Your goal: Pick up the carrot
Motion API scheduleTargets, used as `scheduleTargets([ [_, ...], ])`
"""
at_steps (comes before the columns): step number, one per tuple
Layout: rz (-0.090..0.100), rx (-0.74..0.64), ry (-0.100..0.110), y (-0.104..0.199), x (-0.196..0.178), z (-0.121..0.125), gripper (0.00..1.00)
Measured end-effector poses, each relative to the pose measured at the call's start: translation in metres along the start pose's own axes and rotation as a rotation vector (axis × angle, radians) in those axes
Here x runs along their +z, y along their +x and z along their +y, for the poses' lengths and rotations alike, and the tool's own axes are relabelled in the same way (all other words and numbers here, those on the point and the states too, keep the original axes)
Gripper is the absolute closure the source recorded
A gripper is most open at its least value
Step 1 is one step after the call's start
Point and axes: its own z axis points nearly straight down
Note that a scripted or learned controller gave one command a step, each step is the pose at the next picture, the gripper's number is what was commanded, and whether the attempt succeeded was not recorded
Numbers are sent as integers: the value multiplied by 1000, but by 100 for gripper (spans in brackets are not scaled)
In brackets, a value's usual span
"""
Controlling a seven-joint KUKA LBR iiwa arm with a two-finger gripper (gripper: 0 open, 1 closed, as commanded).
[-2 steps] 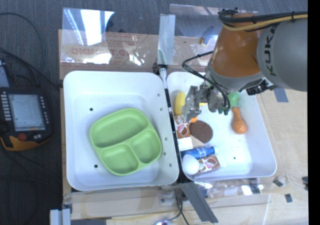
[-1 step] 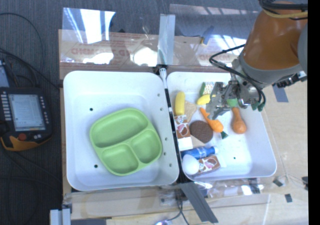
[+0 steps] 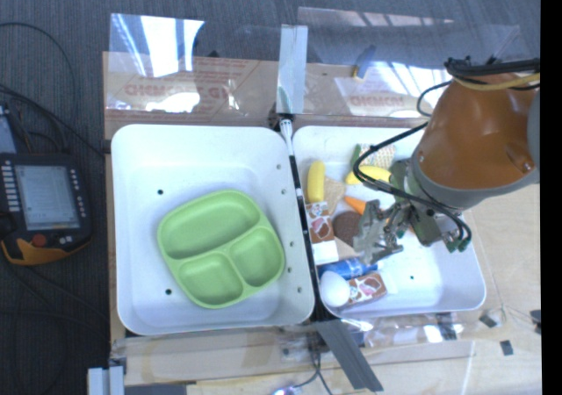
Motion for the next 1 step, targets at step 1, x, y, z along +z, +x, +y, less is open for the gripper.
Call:
scheduleTargets([
  [1,-8,-309,4,-31,-156,-24,100],
])
